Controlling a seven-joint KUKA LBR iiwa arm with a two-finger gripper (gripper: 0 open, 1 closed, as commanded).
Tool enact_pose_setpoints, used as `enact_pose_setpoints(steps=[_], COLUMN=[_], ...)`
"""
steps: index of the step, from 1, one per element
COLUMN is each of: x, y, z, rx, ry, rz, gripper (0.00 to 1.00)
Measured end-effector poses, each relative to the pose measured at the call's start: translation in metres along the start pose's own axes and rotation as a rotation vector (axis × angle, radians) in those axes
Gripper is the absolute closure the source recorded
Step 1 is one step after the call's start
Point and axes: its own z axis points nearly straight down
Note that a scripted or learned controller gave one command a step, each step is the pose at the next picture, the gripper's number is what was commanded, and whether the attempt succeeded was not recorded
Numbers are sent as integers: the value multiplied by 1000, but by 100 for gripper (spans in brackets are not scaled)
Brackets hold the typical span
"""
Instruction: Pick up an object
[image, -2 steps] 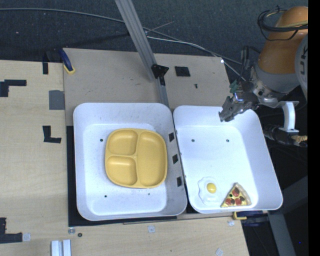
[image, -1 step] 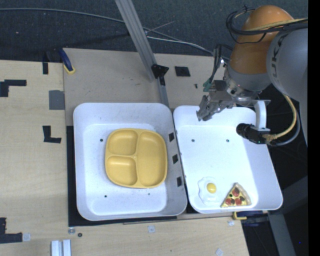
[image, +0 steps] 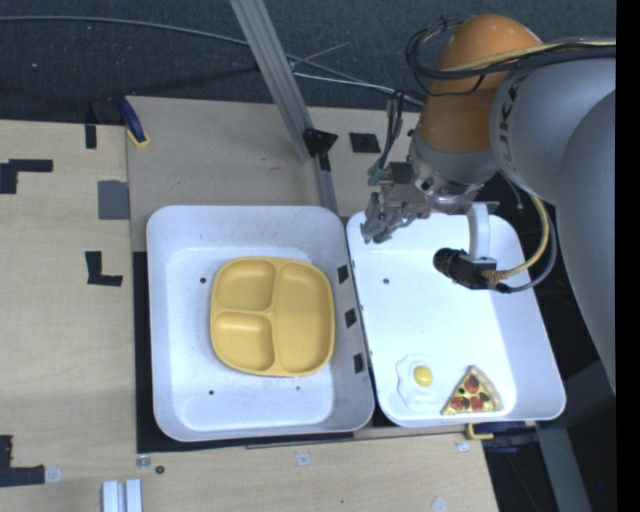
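Bench top: pale wood-grain board, matte, with scattered black tape marks along its left side. Two shallow white bins sit on it side by side, glossy plastic with rounded corners, touching along their inner edges.

Left bin: holds a yellow divided plate, smooth plastic, rounded-square outline, three compartments, two smaller ones on the left and one longer one on the right. It lies flat near the bin's middle.

Right bin: two small toy-food pieces at its near edge. A fried egg, flat white blob with a round yellow yolk, lies just left of a pizza slice, a triangle with a tan crust edge and red and dark topping spots. The two are just beside each other; contact between them cannot be told.

Arm: grey, smooth rounded casing, comes in from the right, with a glossy orange band above the wrist. Black cables loop around the orange section, and a black cylindrical fitting with a yellowish hose hangs over the right bin's far half.

Gripper: dark metal, at the far-left corner of the right bin, over its rim, well apart from the egg and pizza slice. Nothing shows between its fingers. Whether the jaws are spread or pressed together cannot be told.

A slanted grey metal post runs down from the far edge to the gap between the bins.
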Motion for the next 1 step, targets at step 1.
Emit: enact_pose_setpoints(steps=[1], x=[52], y=[3], z=[1], rx=[-2], ry=[0], rz=[-1], gripper=[100])
